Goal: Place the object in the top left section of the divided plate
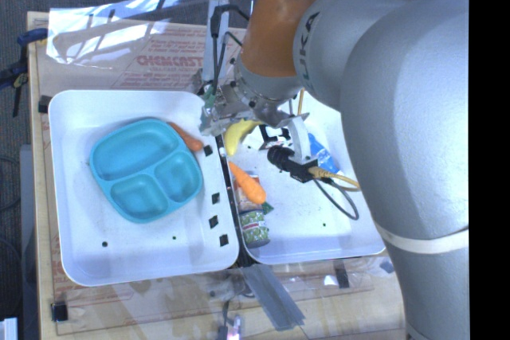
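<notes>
I judge the pick still underway: gripper [213, 117], grip state unreadable, hovers over the divider near a banana [237, 134] at frame centre; next, carry it left to the blue divided plate [145, 168].

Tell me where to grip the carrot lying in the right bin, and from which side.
Grip the carrot across its thick orange middle, coming straight down from above. It lies flat and slanted near the right bin's left wall, so the fingers should probably close across its narrow width, clear of the wall.
</notes>
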You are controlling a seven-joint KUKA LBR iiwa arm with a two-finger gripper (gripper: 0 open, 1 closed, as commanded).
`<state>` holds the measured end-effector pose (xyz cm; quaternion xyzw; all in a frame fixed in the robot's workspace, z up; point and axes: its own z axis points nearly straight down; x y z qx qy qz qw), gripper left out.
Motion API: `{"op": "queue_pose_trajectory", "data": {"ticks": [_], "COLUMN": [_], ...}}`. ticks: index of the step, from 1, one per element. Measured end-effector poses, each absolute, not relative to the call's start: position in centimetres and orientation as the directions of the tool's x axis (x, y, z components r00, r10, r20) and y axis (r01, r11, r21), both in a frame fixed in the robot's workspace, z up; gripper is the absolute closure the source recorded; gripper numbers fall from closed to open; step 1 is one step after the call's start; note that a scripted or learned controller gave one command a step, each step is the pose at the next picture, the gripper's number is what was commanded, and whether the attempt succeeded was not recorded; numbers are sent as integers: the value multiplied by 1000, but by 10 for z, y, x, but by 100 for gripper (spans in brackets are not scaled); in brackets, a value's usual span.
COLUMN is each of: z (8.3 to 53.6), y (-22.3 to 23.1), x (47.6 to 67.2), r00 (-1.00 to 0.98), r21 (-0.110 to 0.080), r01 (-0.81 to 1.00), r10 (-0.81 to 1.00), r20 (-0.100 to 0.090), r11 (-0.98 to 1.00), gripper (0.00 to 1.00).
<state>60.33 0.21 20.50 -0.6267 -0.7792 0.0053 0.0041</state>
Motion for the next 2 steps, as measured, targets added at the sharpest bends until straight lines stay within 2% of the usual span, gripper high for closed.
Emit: {"op": "queue_pose_trajectory", "data": {"ticks": [1, 2], "z": [205, 190], "y": [2, 46], "x": [603, 588], "r00": [-215, -338], "r21": [-14, -6], "r01": [977, 941], "r10": [977, 941], "r20": [0, 1], "r11": [215, 338], "gripper": [0, 0]}}
